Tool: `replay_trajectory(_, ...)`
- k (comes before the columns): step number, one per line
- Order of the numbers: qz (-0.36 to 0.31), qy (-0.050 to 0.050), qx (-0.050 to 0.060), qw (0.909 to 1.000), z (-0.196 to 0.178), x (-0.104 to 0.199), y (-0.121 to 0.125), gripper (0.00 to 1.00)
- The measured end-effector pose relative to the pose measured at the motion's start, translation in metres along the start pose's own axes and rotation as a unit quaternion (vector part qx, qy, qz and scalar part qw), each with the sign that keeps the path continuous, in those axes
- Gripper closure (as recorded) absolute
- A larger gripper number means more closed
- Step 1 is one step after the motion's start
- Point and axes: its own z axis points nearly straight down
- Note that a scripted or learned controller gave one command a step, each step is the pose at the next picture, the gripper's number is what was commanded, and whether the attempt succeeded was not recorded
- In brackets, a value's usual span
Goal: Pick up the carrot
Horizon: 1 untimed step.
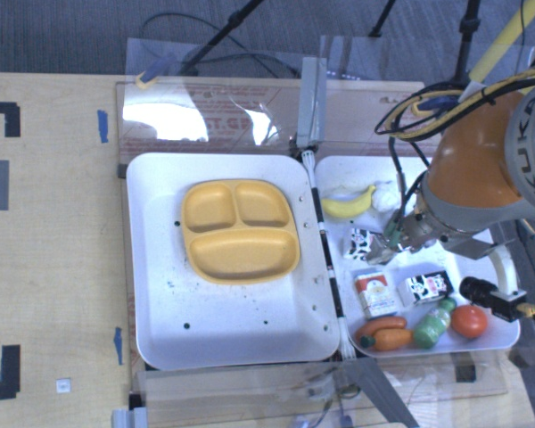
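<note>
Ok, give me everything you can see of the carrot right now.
The carrot is an orange toy piece with a smooth, plastic look, lying flat along the near wall of the right bin, close to its left corner. Another orange-red piece presses against its far side, and the green vegetable sits by its right end. The end effector is farther back in the bin, apart from it.
</note>
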Motion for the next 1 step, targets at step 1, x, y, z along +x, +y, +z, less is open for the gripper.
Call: replay_trajectory(1,-0.039,-0.001,0.0,0.9992,-0.0847,-0.0743,-0.0519,1.0)
